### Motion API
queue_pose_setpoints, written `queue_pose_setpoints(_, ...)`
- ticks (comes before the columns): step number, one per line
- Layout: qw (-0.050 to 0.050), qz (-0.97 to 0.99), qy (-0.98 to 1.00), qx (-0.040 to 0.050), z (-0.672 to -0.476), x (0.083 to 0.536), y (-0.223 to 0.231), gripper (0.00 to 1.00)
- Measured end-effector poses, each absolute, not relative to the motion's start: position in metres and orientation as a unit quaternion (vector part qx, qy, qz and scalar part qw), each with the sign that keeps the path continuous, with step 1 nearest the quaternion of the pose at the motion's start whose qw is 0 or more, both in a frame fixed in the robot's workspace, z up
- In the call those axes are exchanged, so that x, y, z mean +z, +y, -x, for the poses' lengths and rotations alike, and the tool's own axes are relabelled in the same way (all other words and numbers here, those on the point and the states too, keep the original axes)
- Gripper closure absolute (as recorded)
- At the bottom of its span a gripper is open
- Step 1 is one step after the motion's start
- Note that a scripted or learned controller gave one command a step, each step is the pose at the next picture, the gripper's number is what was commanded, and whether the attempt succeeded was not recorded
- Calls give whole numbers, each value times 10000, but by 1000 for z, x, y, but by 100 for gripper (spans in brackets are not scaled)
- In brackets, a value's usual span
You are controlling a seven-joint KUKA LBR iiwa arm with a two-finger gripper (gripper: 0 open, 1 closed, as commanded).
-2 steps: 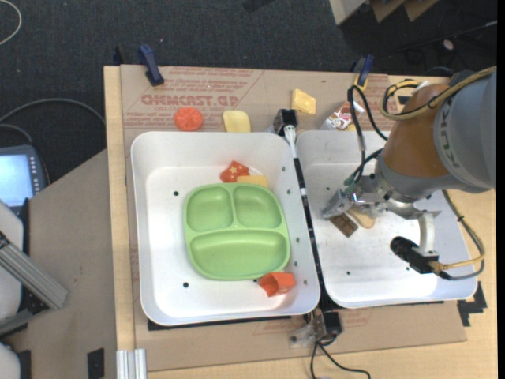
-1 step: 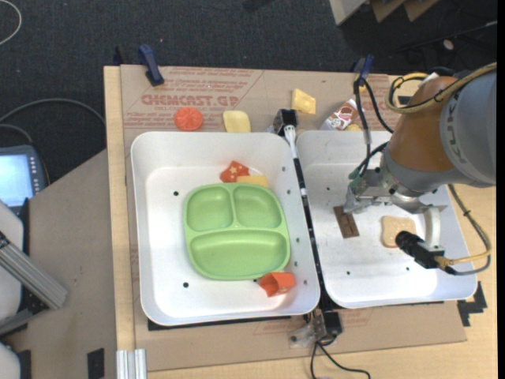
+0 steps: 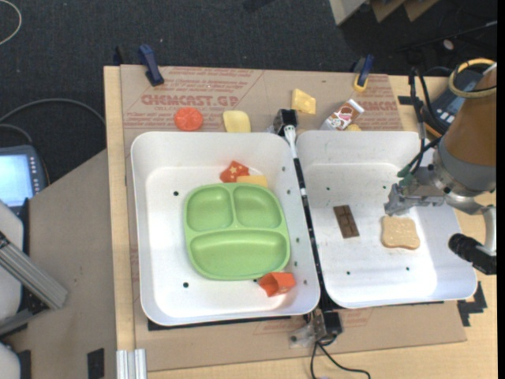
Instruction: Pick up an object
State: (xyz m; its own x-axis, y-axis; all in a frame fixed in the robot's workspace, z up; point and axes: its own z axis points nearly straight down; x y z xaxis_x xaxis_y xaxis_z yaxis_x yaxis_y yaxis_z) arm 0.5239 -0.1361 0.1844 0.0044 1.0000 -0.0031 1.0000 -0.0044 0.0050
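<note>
Tan toast slice (image 3: 400, 233) lies in the right bin (image 3: 371, 287), just below the hand (image 3: 400, 202), grip state unclear.

bins (image 3: 158, 164) 2 | green plate (image 3: 236, 231) 1 | toast (image 3: 400, 232) 1 | blue clamps (image 3: 150, 63) 2

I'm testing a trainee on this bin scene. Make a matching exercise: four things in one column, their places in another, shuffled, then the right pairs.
Things:
1. green plate
2. toast
3. brown bar
4. red disc

Places:
A. on the cardboard behind the left bin
B. middle of the left bin
C. right bin, just below the gripper
D. right bin, left of the toast

Pairs: 1-B, 2-C, 3-D, 4-A
</note>
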Motion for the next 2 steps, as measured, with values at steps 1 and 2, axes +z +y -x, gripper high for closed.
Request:
queue_pose_setpoints(1, 8, -7073, 7069, 3, -525, 180, -134, 0)
queue_pose_setpoints(2, -11, -7057, 7085, -2, -546, 80, -92, 0)
